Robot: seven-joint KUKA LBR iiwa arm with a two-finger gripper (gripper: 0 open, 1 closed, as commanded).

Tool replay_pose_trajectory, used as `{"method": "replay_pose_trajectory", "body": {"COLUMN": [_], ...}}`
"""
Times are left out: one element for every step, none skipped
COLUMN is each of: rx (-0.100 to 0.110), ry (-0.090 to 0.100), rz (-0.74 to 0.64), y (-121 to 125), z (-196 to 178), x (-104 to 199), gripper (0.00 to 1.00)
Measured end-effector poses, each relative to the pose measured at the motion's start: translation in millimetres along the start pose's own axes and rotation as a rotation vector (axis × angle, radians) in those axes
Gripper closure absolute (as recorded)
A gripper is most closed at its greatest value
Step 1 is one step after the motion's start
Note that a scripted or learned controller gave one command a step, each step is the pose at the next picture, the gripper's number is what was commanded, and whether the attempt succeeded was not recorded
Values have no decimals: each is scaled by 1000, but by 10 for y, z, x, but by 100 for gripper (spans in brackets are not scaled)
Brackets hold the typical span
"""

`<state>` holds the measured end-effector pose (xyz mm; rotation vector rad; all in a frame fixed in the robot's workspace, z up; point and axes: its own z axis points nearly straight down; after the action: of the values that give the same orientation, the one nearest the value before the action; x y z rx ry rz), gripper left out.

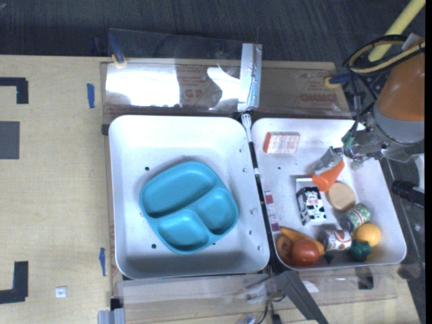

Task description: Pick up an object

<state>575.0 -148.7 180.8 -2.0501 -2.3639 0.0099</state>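
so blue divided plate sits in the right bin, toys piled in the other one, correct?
Not quite. The camera view shows the blue divided plate in the left bin; the toys, such as the orange carrot and the tomato, are piled in the right bin.

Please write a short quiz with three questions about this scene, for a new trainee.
1. True or false: the blue divided plate lies in the left bin.
2. Which lies nearest the pincer? A) orange carrot toy B) red tomato C) yellow lemon
3. Fill in: the black-and-white cow carton lies in the ____ bin.

Key: 1 true; 2 A; 3 right.
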Motion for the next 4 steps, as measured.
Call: {"method": "replay_pose_trajectory", "body": {"rx": [-37,-59,-62,-52], "ry": [-18,-33,-41,-35], "rz": [-76,-182,-236,-234], "y": [54,8,-356,-377], "z": [669,751,776,722], "x": [381,379,461,453], "gripper": [0,0,0,100]}}
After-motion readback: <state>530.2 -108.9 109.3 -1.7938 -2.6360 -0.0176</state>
